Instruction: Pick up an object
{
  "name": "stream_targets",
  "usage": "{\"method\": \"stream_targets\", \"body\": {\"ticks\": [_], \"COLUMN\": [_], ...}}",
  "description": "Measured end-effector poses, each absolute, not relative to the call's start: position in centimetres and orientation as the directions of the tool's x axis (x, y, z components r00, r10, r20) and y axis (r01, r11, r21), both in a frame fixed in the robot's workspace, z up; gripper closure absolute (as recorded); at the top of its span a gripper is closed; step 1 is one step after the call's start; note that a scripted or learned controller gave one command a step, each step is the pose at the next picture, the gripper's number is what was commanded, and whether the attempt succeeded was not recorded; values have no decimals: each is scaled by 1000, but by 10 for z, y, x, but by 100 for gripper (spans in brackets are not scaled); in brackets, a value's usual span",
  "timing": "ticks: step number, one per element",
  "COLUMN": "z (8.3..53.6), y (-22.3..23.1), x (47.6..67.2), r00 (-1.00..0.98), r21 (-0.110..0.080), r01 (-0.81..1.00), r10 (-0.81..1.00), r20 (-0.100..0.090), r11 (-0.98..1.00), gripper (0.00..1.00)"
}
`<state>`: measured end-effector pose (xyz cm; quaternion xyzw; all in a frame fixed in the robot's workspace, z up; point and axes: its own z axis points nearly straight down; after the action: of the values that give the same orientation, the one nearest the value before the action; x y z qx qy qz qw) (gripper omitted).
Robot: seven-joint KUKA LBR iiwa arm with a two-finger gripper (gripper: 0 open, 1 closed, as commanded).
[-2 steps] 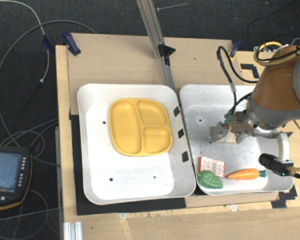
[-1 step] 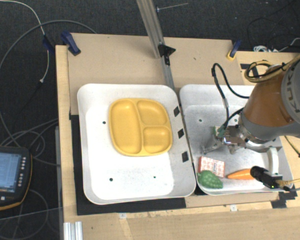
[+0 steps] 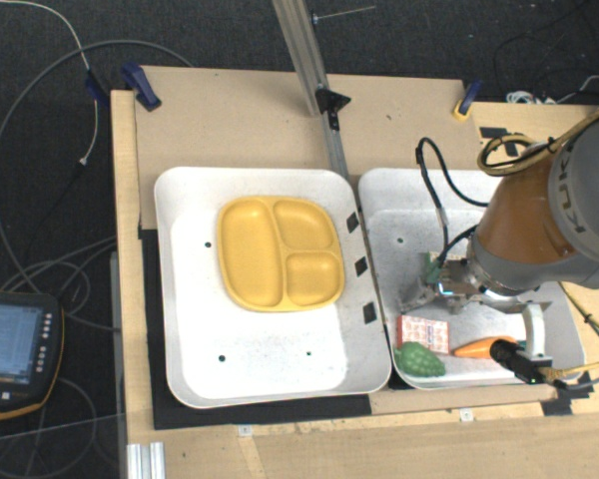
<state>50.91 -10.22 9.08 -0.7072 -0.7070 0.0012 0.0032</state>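
On the bench, left bin (image 3: 180,297) holds a yellow tray (image 3: 280,252); pincer (image 3: 441,289) state unclear

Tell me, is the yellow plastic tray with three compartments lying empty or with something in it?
Empty. The yellow three-compartment plastic tray lies flat in the left white bin, and all three compartments show bare yellow surface.
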Motion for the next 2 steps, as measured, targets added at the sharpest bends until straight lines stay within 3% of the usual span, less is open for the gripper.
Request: {"method": "stream_targets", "body": {"ticks": [1,2], "z": [103,166], "y": [-102,-101], "x": [511,507], "r00": [0,-1], "r21": [0,7], "r01": [1000,1000], "r10": [1000,1000], "r20": [2,-1], "r11": [0,1], "gripper": [100,100]}}
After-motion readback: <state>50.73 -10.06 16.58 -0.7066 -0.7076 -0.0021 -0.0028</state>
